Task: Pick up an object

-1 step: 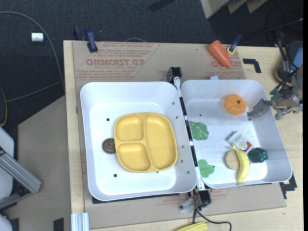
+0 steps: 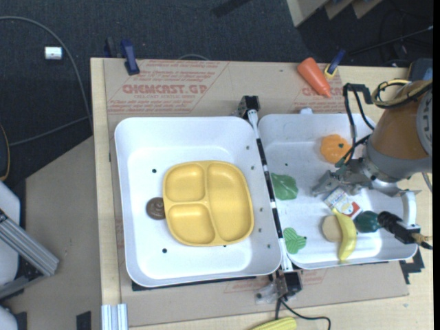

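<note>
While the grey arm with its orange band reaches in from the right of the camera view, its gripper sits low inside the right bin, near the middle of that bin. Whether the gripper is clenched or released cannot be told from this angle, and nothing can be made out within its grasp.

Several loose things lie around it in the right bin. An orange fruit rests just behind the gripper, toward the far wall. A small white and red packet lies just below the gripper, near touching it. A yellow banana lies along the near side, with a tan round piece against its left and a dark green item just to its right. Two green leafy pieces lie by the left wall: one midway along, the other near the front corner.

In the left bin a yellow divided plate lies flat in the middle, with a brown disc touching its left edge.

On the table behind the bins lies an orange carrot-like toy.
</note>
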You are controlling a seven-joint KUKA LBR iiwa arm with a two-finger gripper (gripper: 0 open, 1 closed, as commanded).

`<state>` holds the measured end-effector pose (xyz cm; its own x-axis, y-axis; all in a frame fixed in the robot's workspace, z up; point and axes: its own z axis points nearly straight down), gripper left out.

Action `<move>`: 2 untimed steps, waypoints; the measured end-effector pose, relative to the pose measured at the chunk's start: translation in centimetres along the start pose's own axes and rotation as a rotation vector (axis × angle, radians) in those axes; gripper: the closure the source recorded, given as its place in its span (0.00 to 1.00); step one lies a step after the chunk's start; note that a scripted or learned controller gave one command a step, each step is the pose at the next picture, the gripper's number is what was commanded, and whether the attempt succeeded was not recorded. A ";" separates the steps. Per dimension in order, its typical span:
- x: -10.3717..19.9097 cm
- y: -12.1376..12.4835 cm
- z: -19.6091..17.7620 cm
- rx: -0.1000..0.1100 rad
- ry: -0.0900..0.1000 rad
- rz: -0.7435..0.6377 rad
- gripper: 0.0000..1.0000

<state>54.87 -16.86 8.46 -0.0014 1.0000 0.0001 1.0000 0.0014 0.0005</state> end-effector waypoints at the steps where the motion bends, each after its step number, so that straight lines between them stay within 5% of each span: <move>1: -2.4 5.6 -0.1 -0.001 -0.001 0.000 0.00; 2: 3.0 9.5 0.0 -0.002 0.000 0.000 0.00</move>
<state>64.33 -13.90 8.50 -0.0016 1.0000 0.0000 1.0000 0.0016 0.0024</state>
